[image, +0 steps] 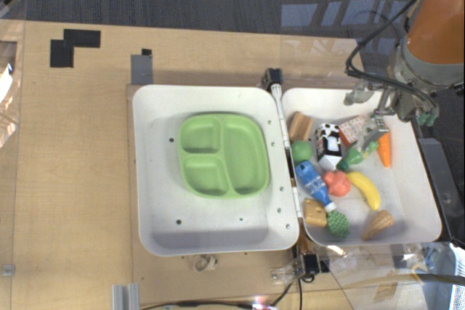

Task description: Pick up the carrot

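Note:
The carrot (384,149) is a small orange piece lying near the right wall of the right bin (429,221), with a green leafy piece (357,155) just to its left. My gripper (375,128) hangs from the grey wrist under the orange band, at the bin's upper right. Its tip is directly above and slightly left of the carrot's upper end. Whether it touches the carrot is unclear from this angle.
The left bin (156,221) holds a green divided plate (221,155). Crowding the right bin are a banana (365,189), a blue bottle (311,181), a black-and-white toy (329,140), a red-white packet (352,128) and a brown pastry (378,223).

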Motion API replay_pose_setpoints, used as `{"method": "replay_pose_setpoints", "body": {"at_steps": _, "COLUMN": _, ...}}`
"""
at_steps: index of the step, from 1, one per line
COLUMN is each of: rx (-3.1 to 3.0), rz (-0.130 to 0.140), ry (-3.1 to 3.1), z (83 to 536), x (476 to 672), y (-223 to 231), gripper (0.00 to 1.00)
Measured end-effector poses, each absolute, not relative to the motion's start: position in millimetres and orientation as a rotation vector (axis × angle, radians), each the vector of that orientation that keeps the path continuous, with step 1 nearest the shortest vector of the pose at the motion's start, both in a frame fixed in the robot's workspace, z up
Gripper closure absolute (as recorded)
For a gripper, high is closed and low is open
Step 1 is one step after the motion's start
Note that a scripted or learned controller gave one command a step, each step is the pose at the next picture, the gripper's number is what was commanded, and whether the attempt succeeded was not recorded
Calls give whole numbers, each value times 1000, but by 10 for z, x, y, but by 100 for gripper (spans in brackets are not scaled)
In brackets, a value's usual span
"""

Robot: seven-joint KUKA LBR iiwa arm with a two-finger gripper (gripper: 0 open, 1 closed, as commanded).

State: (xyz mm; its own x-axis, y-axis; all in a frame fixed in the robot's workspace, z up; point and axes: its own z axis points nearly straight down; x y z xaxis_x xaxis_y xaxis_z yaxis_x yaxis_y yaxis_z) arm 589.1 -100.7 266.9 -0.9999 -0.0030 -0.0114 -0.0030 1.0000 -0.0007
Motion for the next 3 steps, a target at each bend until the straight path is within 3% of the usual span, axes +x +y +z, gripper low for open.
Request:
{"method": "replay_pose_setpoints", "body": {"at_steps": 1, "rx": -180, "rz": -5, "ry": 3126, "z": 2272, "x": 5699, "y": -1561, "gripper": 0}}
{"method": "replay_pose_setpoints", "body": {"at_steps": 2, "rx": -277, "rz": -1, "ry": 3120, "z": 1067, "x": 6095, "y": -1933, "gripper": 0}}
{"method": "replay_pose_setpoints", "body": {"at_steps": 3, "rx": -156, "rz": -19, "ry": 3100, "z": 981, "x": 5920, "y": -1778, "gripper": 0}}
